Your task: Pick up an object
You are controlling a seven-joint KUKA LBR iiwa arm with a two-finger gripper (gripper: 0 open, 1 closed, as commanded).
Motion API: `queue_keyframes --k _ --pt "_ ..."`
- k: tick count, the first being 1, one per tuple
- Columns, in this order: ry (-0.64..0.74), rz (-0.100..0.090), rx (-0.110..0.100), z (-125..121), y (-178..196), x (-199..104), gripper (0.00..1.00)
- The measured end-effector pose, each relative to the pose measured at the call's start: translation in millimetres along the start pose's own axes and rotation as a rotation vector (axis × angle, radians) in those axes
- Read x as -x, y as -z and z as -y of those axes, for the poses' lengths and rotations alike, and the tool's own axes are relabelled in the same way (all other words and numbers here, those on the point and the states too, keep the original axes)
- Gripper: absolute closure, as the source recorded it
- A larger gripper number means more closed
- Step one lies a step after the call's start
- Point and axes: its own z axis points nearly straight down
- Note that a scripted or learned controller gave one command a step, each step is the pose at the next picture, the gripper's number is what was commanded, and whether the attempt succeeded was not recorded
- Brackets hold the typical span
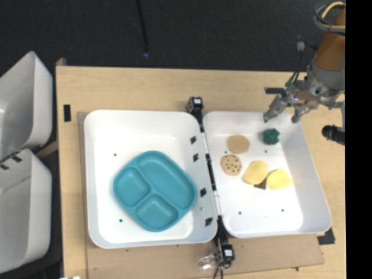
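Over the far right corner of the right bin (314, 202), the tool (285, 110) hangs with its two fingers spread apart and nothing between them. Just below it, near the bin's far edge, lies a small dark green lump (271, 136), the closest thing to the fingers and the likeliest target. It looks like a small toy food piece: light, probably firm plastic or rubber, with an uneven rounded shape that could roll or squirt out of a shallow pinch. A hold across its widest middle, fingers low beside it, seems safest.

Toward the bin's centre sit a tan round disc (238, 143) and a spotted cookie (231, 165), both flat and thin, so they would be hard to get fingers under. Near them, two yellow pieces (267, 175) lie touching each other, with something dark between them; these look bulkier and easier to straddle, though they crowd one another. In the left bin (99, 156) rests a teal divided tray (154, 190), wide and stiff, graspable only at its rim.
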Motion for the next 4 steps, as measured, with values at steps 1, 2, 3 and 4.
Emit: queue_keyframes --k 1,2,3,4 --pt "0.003 0.004 0.014 -3 10 -1 0.0" --pt "0.005 0.003 0.01 1 -50 -6 0.0" --pt "0.008 0.004 0.01 1 -102 -5 0.0" --pt "0.012 0.011 0.018 -1 -86 -3 1.0"
